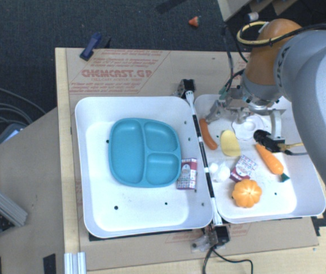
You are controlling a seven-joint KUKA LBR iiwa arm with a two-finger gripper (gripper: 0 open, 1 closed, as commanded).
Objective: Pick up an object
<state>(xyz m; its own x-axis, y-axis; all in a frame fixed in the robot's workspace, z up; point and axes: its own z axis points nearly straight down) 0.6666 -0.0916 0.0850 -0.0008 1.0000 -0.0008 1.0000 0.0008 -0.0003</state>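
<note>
My gripper (238,114) hangs low over the far end of the right bin (305,201), below the orange wrist band. Just in front of it lies a pale yellow fruit (229,143). An orange-red sausage (208,135) lies along the bin's left wall. To the right of the fruit is a carrot (270,160). Nearer the front sit a small red and white packet (245,165), some small white pieces (217,170) and a round orange fruit (246,193). Nothing shows between my fingers.
The left bin (94,204) holds a blue divided plate (144,152) and a small red and white carton (187,173) against its right wall. A black divider bar (200,138) runs between the bins. The arm's grey body covers the right bin's far right corner.
</note>
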